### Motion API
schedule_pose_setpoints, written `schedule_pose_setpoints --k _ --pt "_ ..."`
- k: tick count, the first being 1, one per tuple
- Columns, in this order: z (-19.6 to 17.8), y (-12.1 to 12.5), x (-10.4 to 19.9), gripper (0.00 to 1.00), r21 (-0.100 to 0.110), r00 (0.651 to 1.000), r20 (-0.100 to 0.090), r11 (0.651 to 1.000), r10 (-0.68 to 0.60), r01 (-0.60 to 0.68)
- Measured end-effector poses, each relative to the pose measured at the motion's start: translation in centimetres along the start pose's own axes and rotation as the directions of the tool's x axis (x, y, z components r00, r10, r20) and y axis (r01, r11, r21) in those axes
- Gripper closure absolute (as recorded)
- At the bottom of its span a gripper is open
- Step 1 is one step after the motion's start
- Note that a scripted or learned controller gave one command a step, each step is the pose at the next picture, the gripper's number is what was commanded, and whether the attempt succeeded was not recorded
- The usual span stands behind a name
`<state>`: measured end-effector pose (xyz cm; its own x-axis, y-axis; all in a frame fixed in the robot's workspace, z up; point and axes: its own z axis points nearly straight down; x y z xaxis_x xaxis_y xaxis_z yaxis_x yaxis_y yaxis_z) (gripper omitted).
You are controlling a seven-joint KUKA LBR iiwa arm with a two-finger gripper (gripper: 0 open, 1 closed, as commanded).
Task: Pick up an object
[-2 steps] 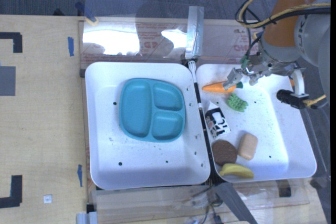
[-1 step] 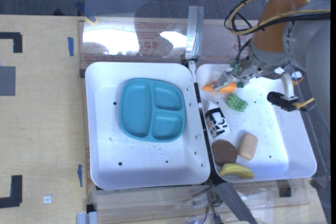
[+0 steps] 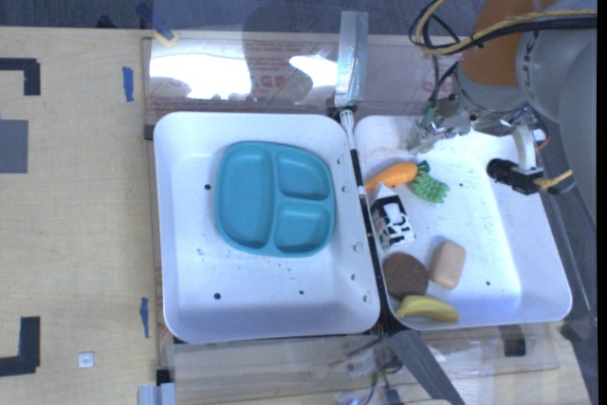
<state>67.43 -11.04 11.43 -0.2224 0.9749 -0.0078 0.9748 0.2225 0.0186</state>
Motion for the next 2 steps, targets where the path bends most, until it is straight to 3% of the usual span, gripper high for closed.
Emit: schedule_pose_setpoints --k 1,2 --pt "2.7 -1.1 0.7 1.00 0.013 0.987 -0.009 0.987 -0.159 0.159" --pt "2.4 -6.2 1.7 1.00 0.008 0.911 -0.009 0.911 -0.412 0.412"
